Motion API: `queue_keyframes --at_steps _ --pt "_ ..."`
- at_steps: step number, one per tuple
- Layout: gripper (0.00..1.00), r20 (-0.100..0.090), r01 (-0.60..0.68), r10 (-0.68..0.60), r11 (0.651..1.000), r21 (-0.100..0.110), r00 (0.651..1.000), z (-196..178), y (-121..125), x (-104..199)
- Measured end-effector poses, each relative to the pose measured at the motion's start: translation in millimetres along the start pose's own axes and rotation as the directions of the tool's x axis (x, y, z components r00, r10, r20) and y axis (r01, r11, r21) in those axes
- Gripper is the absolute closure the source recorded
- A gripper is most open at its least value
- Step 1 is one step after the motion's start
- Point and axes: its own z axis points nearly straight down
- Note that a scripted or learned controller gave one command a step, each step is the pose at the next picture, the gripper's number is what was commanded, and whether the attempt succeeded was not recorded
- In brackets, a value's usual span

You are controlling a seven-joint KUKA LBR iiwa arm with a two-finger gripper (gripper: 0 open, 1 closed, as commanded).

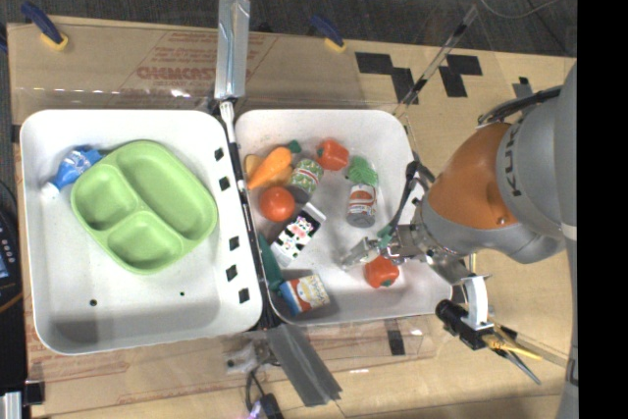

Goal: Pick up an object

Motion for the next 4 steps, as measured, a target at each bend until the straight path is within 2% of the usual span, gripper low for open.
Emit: queue_keyframes --at_steps 1,2,3,4 --pt "0.00 -0.001 0.135 -0.135 0.991 0.002 0.991 1 1 53" --pt "0.00 0.002 -0.134 0.134 0.991 0.000 0.991 0 0 27" --pt "1.00 0.001 -0.130 0.130 0.991 0.000 0.991 -9 1 27" --pt "1.00 0.001 -0.034 0.034 0.999 0.001 0.999 -40 83 14"
